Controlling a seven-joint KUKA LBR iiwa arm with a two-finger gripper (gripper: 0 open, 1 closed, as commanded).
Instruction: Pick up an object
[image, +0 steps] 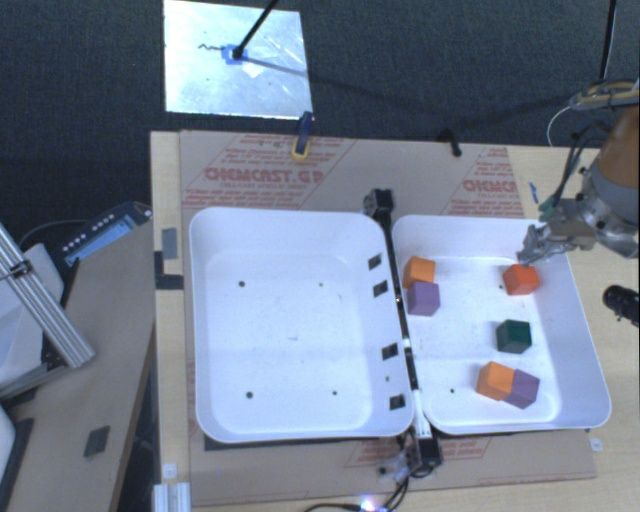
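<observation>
Red-orange block (520, 279): probably light, rigid, flat-sided, best pinched across opposite faces. Lying in the right bin (590, 385) near its far right wall, gripper (537, 250) just above, touching or nearly so; gripper state impossible to tell. Green block (513, 336) nearer the camera, apart; nothing blocking.

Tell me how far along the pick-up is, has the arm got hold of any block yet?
Nothing looks lifted: the red-orange block, green block, and both orange-and-purple pairs sit on the floor of the right bin. In hand: the gripper hangs right at the red-orange block's upper edge, though I can't tell whether it grips it. Left: a sure grasp and the lift.
</observation>
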